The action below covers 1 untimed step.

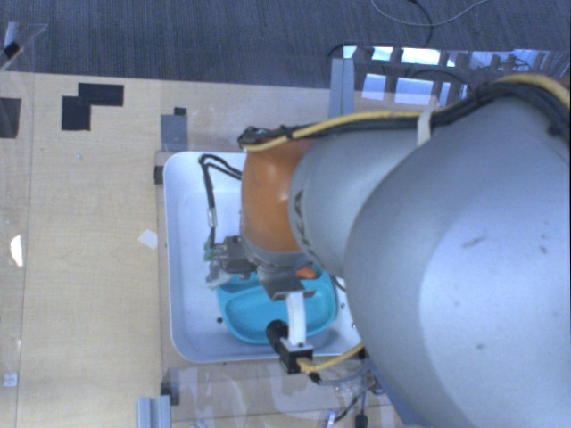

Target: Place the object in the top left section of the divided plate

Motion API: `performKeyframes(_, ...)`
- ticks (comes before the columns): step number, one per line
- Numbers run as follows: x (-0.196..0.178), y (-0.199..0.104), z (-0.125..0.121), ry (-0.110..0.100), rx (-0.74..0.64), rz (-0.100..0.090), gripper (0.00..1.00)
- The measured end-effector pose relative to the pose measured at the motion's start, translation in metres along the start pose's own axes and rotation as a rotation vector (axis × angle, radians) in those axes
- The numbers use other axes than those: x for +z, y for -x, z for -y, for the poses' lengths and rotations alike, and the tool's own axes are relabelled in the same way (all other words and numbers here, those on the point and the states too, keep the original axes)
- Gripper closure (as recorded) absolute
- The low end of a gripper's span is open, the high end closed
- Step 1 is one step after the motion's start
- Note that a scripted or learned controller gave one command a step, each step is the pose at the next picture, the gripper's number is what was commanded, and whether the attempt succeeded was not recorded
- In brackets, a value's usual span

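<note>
The arm (428,239) is reaching in over the white bin (183,266) and covering most of it. Its orange band (268,199) is sitting above the blue plate (239,315), which is lying in the bin's near half, close to the near wall. The gripper (268,279) is hanging right over the plate's far edge; whether it is open, closed or gripping anything I cannot tell, as the wrist is blocking it. A small orange object (306,274) is peeking out beside the wrist at the plate's far right rim; which section it is lying in I cannot tell. A black cable (211,194) is looping over the bin's far part, left of the band
</note>
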State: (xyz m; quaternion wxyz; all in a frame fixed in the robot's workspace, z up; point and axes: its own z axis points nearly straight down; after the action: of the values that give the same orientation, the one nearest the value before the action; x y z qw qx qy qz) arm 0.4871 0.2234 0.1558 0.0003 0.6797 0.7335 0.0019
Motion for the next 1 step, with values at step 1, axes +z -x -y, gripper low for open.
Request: performKeyframes(1, 0.0000, 0.0000, 0.0000, 0.000, 0.000, 0.000, 0.00)
